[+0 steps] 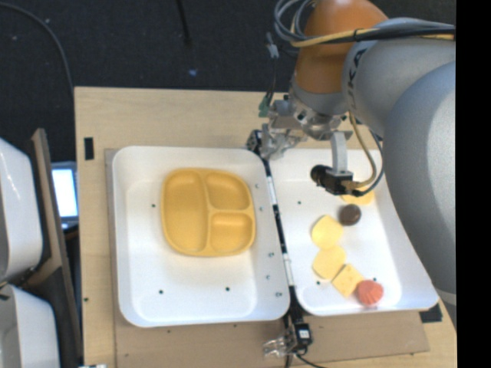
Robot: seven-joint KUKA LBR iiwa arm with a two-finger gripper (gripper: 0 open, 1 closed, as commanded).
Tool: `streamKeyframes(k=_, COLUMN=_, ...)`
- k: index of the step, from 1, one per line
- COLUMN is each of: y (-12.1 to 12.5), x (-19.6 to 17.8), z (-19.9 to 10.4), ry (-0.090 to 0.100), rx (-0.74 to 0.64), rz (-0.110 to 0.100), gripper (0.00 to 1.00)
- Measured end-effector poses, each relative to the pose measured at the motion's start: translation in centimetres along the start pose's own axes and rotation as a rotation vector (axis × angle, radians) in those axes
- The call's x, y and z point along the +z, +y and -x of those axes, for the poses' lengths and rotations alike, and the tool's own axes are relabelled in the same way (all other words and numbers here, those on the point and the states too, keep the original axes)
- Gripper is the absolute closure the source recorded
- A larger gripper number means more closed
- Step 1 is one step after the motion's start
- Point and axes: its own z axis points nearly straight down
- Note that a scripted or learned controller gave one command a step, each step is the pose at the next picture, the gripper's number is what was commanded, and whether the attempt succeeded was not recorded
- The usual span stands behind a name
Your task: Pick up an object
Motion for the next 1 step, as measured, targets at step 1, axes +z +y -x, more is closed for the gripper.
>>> streamKeyframes(k=1, y=0.91, x=-1.70, z=-5.06, ry=0.000, rx=0.000, rz=-0.001, gripper=1.00)
